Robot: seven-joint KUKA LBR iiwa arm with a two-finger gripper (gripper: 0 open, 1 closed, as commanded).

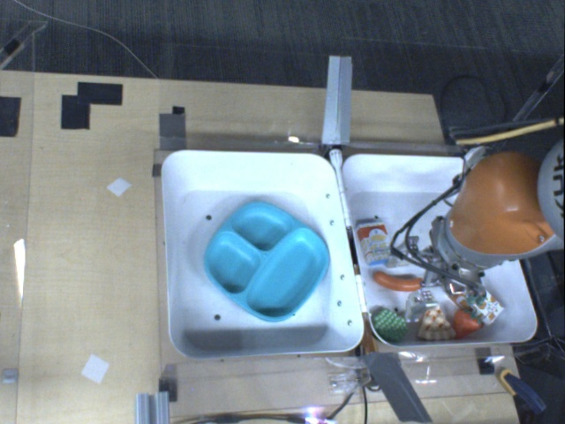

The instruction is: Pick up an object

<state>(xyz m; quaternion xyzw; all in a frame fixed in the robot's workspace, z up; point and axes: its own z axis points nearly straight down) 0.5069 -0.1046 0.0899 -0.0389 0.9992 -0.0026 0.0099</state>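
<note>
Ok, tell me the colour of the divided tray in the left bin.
Light blue; the divided tray shows clearly in the camera view.

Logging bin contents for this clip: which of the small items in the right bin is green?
The round green item at the right bin's near-left corner; the sausage-shaped piece above it is orange-red, and the packet is white and red.
</note>
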